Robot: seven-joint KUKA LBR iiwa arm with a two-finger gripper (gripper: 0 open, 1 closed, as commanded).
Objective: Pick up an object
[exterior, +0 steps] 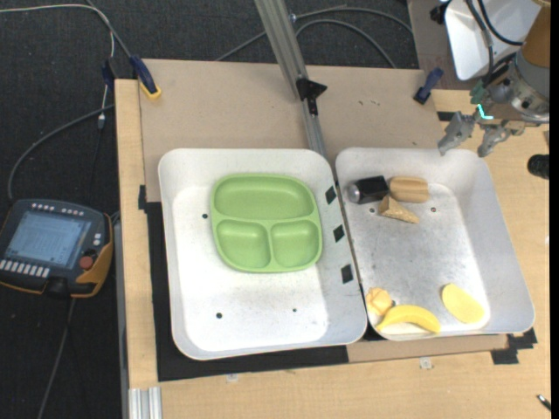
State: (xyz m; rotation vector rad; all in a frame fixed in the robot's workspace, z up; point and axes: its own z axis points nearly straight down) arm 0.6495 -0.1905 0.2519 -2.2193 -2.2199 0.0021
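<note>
Above the far right corner of the right bin [507, 234] you can see the hand [470, 138], its two grey fingers spread apart with nothing between them. It hangs over the bin's back rim, well apart from every object, so by my reading the pick has not begun: no approach over a target, no descent, no grasp.

Your candidates all lie in the right bin. Near its back left sit a black cylinder [368, 189], a tan wooden block [409, 188] just beside it, and a small tan wedge [399, 212] touching the block's near edge. Along the front edge lie a banana [408, 319], a pale peeled-looking piece [379, 301] close against it, and a yellow oval [461, 303] a little to the right. The back cluster is nearest the hand, but it is crowded.

Left of that, the left bin [188, 312] holds a green divided plate [265, 222], lying flat.

Both bins rest on a black mat over the tan table [218, 103]. The right bin's floor looks scuffed and grey. Blue clamps grip the table's back edge, a metal post rises behind the bins, and a teach pendant [52, 247] lies on the dark carpet with cables trailing.
</note>
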